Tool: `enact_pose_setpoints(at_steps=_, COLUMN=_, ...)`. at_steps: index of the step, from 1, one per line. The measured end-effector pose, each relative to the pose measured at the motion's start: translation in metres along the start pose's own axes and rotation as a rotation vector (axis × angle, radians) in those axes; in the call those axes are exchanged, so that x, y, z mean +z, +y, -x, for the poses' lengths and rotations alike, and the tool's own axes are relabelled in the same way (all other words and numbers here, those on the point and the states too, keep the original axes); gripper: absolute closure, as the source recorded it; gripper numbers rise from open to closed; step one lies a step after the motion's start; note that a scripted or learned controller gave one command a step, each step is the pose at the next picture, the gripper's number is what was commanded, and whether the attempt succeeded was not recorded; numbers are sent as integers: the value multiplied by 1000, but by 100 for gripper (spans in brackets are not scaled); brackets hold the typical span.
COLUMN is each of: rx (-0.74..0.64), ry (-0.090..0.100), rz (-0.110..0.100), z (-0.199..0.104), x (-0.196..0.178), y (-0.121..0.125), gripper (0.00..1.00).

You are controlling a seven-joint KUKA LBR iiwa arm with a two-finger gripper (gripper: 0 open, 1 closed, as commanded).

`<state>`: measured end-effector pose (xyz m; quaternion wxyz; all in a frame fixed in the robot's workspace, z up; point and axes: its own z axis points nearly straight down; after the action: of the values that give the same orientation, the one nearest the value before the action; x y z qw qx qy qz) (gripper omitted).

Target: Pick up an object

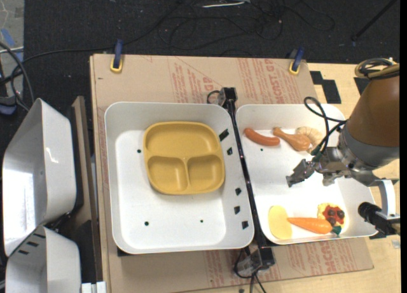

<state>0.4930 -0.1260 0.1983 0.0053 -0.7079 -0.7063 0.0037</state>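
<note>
A: Items for picking, right bin (257, 183)?
B: Sausage (261, 136), far side, left; chicken drumstick (297, 136) just beside it, to its right; yellow disc (279, 221) at the near edge, touching an orange carrot (310, 224); small red-and-yellow item (332, 213) at the carrot's right end.
A: Pincer?
B: Pincer (296, 176) over the bin's bare middle, well apart from every item; nothing between its fingers; whether spread or pressed together, cannot tell.
A: Left bin (124, 177)?
B: One yellow divided plate (184, 157); both bins on the cardboard-covered counter (172, 75).
</note>
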Motion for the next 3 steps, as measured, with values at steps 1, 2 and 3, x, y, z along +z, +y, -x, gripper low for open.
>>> enact_pose_setpoints(at_steps=1, rx=-3, ry=-2, rz=12, z=0, x=-5, y=3, gripper=0)
enact_pose_setpoints(at_steps=2, rx=0, ry=-1, rz=6, z=1, x=59, y=4, gripper=0)
enact_pose_setpoints(at_steps=3, rx=0, ry=-2, rz=9, z=1, x=109, y=4, gripper=0)
